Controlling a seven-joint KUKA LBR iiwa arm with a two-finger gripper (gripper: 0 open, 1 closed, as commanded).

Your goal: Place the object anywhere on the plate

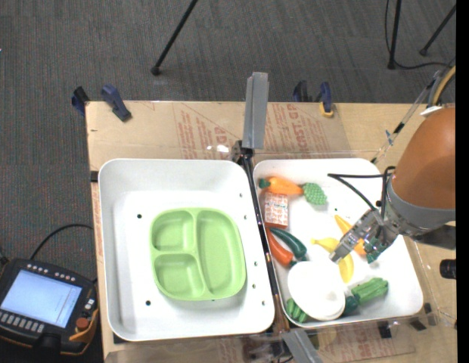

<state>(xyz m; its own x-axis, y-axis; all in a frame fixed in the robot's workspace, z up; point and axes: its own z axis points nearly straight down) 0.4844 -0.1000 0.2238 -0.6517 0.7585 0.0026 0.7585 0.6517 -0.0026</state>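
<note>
Green three-compartment plate (197, 263) lies in left bin (113, 203), nothing on it. Toy foods, including yellow banana (345, 267), orange carrot (284, 186) and white disc (316, 290), sit in right bin (405, 293). Gripper (354, 246) hovers over banana; grip state cannot be told.

Red print on the cardboard sheet (295, 131) is unreadable.

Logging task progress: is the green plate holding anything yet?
Empty. The green plate lies in the left bin with all three compartments bare; the toy foods sit in the right bin.
</note>
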